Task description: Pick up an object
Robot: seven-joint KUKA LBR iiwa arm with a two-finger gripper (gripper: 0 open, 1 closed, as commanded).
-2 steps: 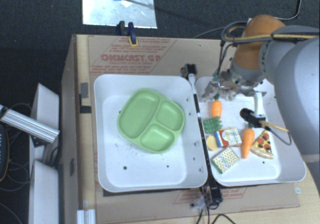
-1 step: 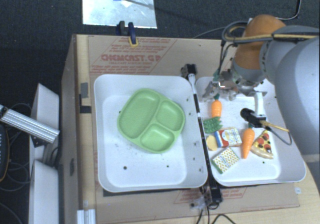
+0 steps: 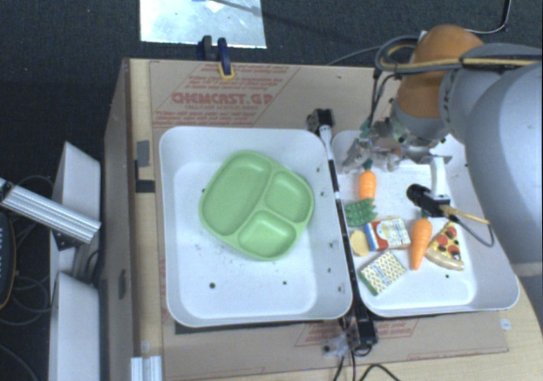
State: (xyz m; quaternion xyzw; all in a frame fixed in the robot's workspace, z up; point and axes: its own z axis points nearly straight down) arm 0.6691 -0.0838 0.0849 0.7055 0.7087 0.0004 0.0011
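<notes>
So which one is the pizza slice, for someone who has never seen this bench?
Start at the right bin, the one crowded with toy food. Go to its right side, toward the near rim. The pizza slice lies there next to a carrot: a flat yellow wedge with red spots, while the carrot is plain orange and rounded.

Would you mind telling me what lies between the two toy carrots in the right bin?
In the camera view, a small red and white box lies between the upper carrot and the lower carrot, beside the upper carrot's green leafy end.
</notes>
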